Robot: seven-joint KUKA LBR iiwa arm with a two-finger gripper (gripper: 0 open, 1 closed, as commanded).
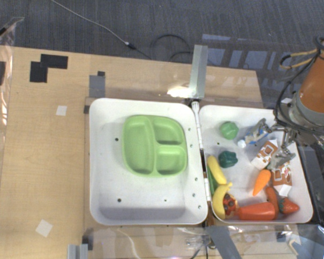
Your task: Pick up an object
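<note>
The pincer (283,153) hangs over the right bin (308,213) above the carrot (261,181), its grip state impossible to tell.

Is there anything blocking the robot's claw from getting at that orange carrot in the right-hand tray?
Nothing visible does. The gripper hangs over the right bin, just above and right of the carrot, with bare white floor between them. A small printed carton lies close to the carrot's upper end.

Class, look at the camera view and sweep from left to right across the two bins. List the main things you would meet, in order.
Green divided plate → banana → dark green pepper → orange carrot → hand
</note>
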